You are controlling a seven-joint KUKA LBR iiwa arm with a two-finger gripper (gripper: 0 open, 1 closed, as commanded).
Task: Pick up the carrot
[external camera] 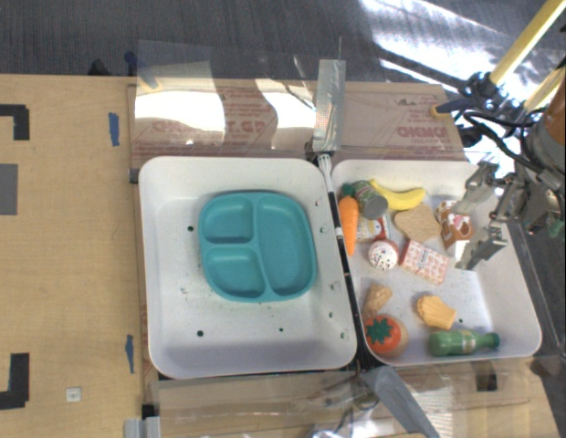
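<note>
Nothing is done yet: the orange plastic carrot (pixel 348 225) lies untouched against the left wall of the right-hand white bin (pixel 523 304), while the two-finger gripper (pixel 479 219), spread and grasping nothing, hovers near that bin's right wall.

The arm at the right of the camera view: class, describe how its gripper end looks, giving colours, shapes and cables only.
The gripper is pale grey metal with angular, blocky parts and small dark joints. Black cables loop above it near the bin's far right corner. An orange patch of the arm shows at the picture's right edge, beside grey housing.
</note>
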